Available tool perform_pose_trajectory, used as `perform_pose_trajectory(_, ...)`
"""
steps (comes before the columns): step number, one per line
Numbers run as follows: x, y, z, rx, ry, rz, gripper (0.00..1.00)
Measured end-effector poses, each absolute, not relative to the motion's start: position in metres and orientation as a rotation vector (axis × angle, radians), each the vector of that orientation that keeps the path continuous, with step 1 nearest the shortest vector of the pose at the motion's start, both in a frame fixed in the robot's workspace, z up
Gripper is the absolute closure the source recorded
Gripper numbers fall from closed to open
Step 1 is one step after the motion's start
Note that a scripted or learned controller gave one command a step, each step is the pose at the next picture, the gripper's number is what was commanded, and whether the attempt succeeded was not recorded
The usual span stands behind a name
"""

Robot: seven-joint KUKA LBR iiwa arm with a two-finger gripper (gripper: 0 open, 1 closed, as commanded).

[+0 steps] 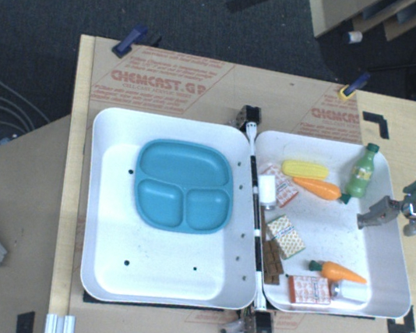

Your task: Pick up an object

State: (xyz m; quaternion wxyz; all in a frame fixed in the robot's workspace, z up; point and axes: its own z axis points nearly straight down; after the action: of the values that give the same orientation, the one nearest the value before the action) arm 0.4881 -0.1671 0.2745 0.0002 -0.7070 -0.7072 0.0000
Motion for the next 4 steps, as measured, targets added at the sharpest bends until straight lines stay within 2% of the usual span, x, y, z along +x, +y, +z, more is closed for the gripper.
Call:
perform_pose_trajectory(1, 0.5, -0.156, 0.129, -2.217, -2.216, 0.004, 0.0)
perform_pose_trajectory(2, 0.58, -0.166, 0.084, -2.22, -2.222, 0.0, 0.0)
perform_pose_trajectory(3, 0.631, -0.148, 0.085, -2.221, -2.223, -0.001, 0.0)
perform_pose_trajectory(4, 0.631, -0.148, 0.095, -2.221, -2.226, -0.001, 1.0)
